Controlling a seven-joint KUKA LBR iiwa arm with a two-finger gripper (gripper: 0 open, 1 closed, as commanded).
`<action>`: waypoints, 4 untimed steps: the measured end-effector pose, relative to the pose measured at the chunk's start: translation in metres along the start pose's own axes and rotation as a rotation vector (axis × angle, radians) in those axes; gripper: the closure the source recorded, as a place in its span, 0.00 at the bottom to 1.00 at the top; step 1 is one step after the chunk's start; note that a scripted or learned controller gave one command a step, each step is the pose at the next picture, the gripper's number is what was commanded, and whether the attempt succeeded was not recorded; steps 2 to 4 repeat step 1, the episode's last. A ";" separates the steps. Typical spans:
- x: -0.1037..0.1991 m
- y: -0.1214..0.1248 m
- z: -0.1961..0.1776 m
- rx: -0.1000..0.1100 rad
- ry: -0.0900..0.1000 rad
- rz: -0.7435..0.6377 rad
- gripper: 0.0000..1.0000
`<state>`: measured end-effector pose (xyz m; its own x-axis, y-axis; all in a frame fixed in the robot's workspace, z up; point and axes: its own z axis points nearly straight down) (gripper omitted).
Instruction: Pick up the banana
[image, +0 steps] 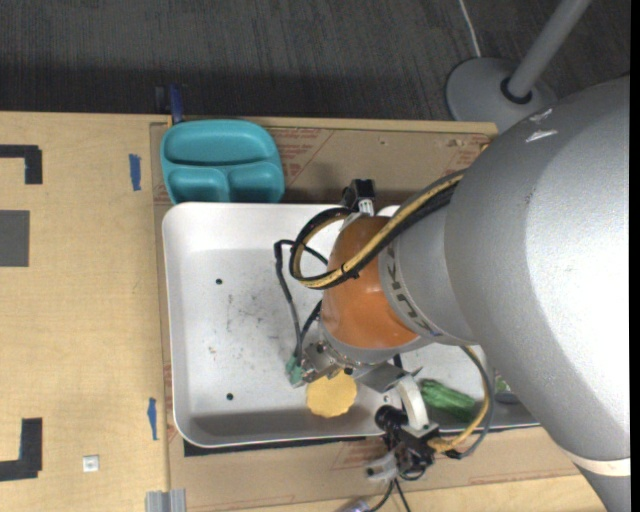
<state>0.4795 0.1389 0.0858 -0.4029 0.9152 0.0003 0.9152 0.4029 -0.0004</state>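
Note:
A pale yellow, rounded object lies near the front wall of the left white bin; I cannot tell from its shape whether it is the banana. The grey arm with its orange band reaches in from the right and hangs low over the bin. The gripper sits just above and left of the yellow object, very close to it or touching it. The wrist and its cables hide most of the gripper.
A green object lies to the right of the yellow one, partly under the arm. A teal divided tray stands behind the bin's far rim. The arm's big grey body covers the right side of the bench.

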 end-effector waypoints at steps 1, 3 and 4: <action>0.025 0.011 -0.038 -0.002 0.000 0.141 1.00; 0.025 0.011 -0.038 -0.002 0.000 0.141 1.00; 0.025 0.011 -0.038 -0.002 0.000 0.141 1.00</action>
